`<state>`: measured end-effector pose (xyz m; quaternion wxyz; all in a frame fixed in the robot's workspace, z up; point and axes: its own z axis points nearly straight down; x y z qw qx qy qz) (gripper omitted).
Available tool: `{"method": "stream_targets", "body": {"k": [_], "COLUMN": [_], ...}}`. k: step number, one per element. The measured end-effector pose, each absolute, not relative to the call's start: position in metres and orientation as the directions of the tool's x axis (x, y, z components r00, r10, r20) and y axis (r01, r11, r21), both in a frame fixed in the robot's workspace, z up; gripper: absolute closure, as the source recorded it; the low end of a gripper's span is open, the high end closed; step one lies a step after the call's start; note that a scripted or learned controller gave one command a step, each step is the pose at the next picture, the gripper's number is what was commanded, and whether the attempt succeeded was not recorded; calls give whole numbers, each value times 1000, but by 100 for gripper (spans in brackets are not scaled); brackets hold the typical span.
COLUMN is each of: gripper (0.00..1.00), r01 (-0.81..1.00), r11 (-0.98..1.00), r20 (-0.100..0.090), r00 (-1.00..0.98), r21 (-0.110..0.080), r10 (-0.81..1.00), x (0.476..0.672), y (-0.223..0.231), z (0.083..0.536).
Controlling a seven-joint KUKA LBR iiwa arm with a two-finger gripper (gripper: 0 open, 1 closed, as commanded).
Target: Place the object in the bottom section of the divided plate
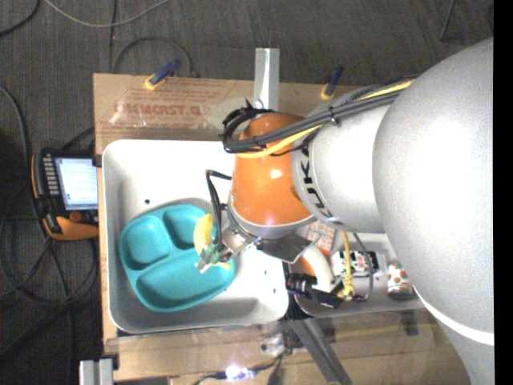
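A teal divided plate lies in the left white bin, with two small sections at the top and one wide section at the bottom. My gripper reaches down over the plate's right rim, at the upper right end of the bottom section. It is shut on a yellow object. The object's upper end shows over the plate's right edge, and a smaller yellow bit shows just below the fingers. The wrist with its orange band hides the object's middle.
The arm's large grey body covers the right bin. Small items, among them a white and red one, lie by that bin's lower edge. A cardboard sheet sits behind the bins, and a handheld pendant is at the left.
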<state>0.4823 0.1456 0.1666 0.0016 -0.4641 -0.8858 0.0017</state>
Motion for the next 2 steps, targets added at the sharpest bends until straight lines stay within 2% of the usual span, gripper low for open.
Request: {"method": "stream_targets", "body": {"k": [1, 2], "gripper": [100, 0], "r01": [781, 779], "r11": [625, 627], "r20": [2, 4], "r00": [-625, -627], "r21": [-4, -3], "r10": [781, 779], "x": [491, 491], "y": [129, 131], "z": [126, 126]}}
